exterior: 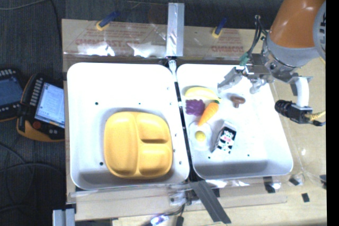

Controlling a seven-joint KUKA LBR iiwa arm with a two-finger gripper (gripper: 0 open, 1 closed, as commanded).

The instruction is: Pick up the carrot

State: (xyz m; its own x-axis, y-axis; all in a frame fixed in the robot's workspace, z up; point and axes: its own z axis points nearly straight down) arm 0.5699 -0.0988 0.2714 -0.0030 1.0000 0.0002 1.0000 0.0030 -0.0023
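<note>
My arm's upper part is cut off by the view's top right corner, and the small brown thing (238, 98) just below my fingers is too small to name. My gripper (244, 80) hangs over the far part of the right bin (275, 140), fingers spread apart and clamped on nothing. The carrot (208, 113) lies below and to the left of it, apart from my fingers, between a purple toy (194, 107) and a yellow piece (200, 92).
</note>
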